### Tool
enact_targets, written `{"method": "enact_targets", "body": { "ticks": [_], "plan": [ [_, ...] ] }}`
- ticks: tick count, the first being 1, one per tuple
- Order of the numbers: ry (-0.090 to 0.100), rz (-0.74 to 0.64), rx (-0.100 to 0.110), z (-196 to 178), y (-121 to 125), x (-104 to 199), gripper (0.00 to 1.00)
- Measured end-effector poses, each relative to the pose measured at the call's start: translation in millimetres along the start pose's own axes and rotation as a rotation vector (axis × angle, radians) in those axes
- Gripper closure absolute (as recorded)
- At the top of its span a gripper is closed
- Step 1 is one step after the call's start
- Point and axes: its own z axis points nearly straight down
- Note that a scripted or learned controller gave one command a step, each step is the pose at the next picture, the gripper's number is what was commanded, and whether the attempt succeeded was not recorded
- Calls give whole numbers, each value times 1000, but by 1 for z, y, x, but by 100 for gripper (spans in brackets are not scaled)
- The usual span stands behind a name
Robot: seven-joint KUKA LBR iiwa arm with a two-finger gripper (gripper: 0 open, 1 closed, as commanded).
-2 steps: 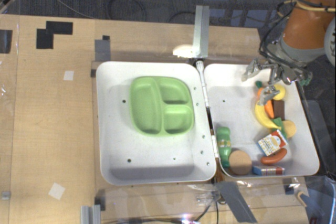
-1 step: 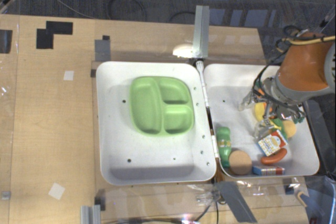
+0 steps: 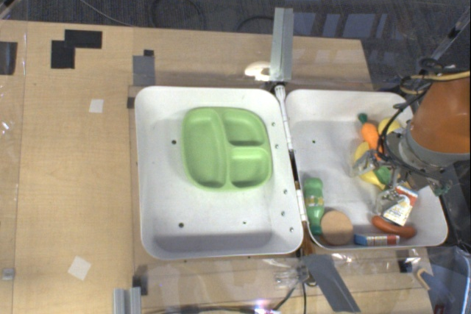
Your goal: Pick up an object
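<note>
Tool low over the clutter in the right bin

Bins sat side by side on the counter (image 3: 66,158) — 2 shallow white ones. The left bin (image 3: 158,158) carried a green divided plate (image 3: 225,148), lying flat near its middle, 3 compartments facing up. The right bin (image 3: 324,121) held the loose items, gathered along its right and near sides. A green bottle (image 3: 314,199) lay against the bin's left wall, and a round tan object (image 3: 337,226) touched its lower end. A blue and red marker (image 3: 375,239) lay along the near wall, with a red sausage-shaped toy (image 3: 394,229) just above it. An orange carrot toy (image 3: 369,133) and a yellow banana toy (image 3: 362,152) lay close together further back. The arm (image 3: 443,121) reached in from the right, its orange band over the bin's right side. The tool (image 3: 388,196) hung among the items, just beside a white packet with red print (image 3: 399,208); whether its fingers were spread or pressed together I could not tell.
</note>
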Motion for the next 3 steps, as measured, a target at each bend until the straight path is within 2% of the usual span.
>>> {"method": "enact_targets", "body": {
  "ticks": [1,2,3],
  "plan": [
    [-12,-7,8,-14,-1,-5,100],
    [-11,-8,7,-14,0,-5,0],
    [-19,-13,12,-27,-1,-9,100]
  ]
}}
